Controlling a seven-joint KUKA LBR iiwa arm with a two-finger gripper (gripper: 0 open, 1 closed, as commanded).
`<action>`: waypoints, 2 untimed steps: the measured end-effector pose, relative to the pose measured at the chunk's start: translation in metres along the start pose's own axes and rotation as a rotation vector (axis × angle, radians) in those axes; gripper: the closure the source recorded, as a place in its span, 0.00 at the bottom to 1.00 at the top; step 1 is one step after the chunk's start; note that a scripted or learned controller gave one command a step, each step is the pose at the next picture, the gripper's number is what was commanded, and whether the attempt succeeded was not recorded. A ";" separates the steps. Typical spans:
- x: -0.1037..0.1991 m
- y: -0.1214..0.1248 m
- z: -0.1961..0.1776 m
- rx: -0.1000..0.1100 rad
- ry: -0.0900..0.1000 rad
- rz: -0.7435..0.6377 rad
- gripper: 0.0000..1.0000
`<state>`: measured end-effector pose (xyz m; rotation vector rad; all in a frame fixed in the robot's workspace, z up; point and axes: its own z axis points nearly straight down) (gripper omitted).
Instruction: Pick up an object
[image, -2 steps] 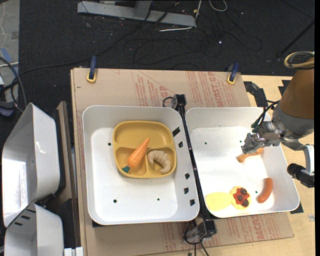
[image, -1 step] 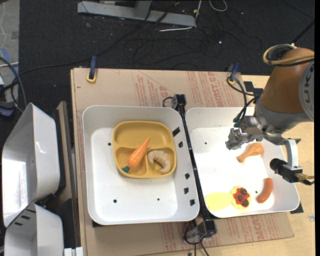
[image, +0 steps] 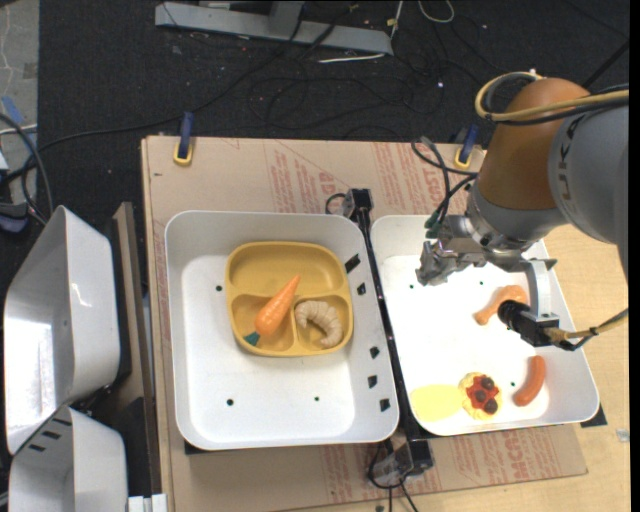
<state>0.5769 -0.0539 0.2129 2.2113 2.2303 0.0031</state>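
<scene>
- Two bins: left bin, right bin.
- Gripper over right bin; finger state unclear, partly hidden by wrist.
- Orange piece and sausage in right bin, apart from gripper.
- Carrot on yellow plate, left bin.

The scene is seen from one camera, set high above the bench and kept fixed. It is pointed down at a slant, so the far edge of the bench is found near the top and the near edge near the bottom. Both white bins are taken in whole: the left bin sits near the middle, and the right bin is shown further right. The camera is placed far enough back that dark floor (with cables on it) is seen beyond the bench. The arm is seen coming in from the right side.
</scene>
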 end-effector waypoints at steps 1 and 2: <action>0.058 0.012 0.003 0.001 0.001 0.000 1.00; 0.110 0.027 -0.012 -0.001 0.001 0.000 1.00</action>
